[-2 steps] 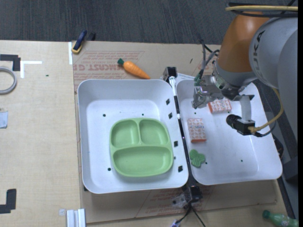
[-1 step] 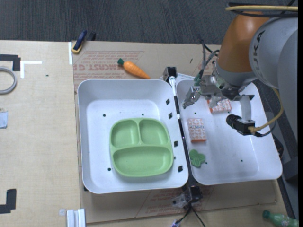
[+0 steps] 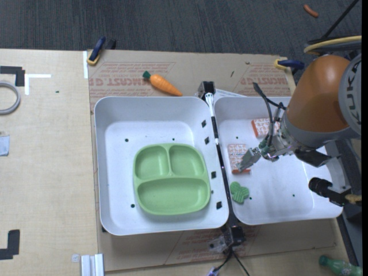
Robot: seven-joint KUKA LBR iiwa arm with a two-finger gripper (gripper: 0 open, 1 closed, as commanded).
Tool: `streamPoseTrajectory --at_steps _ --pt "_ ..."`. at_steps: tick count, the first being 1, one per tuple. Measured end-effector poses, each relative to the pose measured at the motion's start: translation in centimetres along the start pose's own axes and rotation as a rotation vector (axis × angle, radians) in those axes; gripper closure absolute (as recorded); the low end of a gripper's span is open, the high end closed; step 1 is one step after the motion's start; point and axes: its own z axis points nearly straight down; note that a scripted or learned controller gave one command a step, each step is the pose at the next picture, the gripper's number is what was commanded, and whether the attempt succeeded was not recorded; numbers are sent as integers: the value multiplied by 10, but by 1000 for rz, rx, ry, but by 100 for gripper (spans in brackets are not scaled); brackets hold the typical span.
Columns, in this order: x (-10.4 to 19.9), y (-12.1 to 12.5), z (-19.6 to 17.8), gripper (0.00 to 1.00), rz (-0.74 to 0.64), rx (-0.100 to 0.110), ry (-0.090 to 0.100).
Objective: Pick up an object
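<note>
The arm's jaws (image 3: 248,161) hover low over the right bin (image 3: 287,209), and whether they are parted or clenched I cannot tell. Just beside them lies a small printed packet (image 3: 236,153), long axis running up-down, with a second packet (image 3: 261,126) farther back and a green toy (image 3: 239,192) nearer the front. The left bin (image 3: 112,154) holds a green divided plate (image 3: 171,179); a toy carrot (image 3: 163,83) lies on the bench behind it.

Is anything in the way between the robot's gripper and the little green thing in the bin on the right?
Nothing visible is. The gripper hangs over the right bin, just above the small green object as the camera sees it. Only bare white bin floor lies between them. A small patterned card lies beside the gripper, not on the way.
</note>
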Motion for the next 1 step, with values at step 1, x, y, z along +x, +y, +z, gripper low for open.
streamPoseTrajectory --at_steps 1 --pt "37 66 0 0 -318 -1 -1"
